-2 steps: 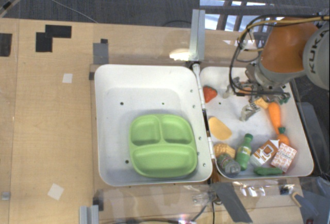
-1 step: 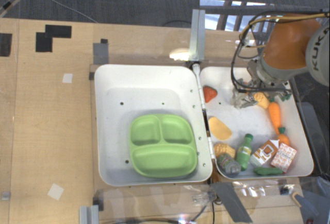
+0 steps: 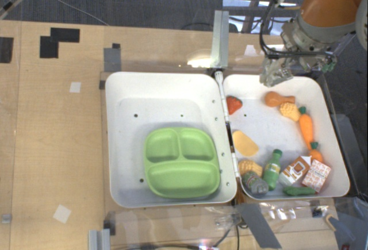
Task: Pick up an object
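The pincer (image 3: 275, 75) hangs at about one o'clock over the right bin (image 3: 336, 148), near its far rim, and whether its fingers are apart or together I cannot tell from here; nothing shows between them.

Just below it, toward five o'clock, lies an orange drumstick-shaped toy (image 3: 278, 99), and touching that a small yellow corn piece (image 3: 290, 111). Further along the same line a carrot (image 3: 306, 126) runs down the bin's right side. To the pincer's seven o'clock, against the wall between the bins, sits a red strawberry-like piece (image 3: 233, 105), with a flat yellow wedge (image 3: 245, 143) below it.

At the near end things crowd together: a green bottle (image 3: 273, 166) leaning among a grey lump (image 3: 258, 187), two small printed cartons (image 3: 305, 173) and a green bean-like pod (image 3: 299, 190). The cartons carry red and white print, too small to read.

The left bin (image 3: 123, 105) holds a green divided plate (image 3: 181, 162).

The drumstick looks the nearest candidate: probably light, hard plastic, smooth enough to slip, so I'd take it across the narrow shank rather than the rounded end. It lies fairly apart from its neighbours except the corn, which could get nudged.
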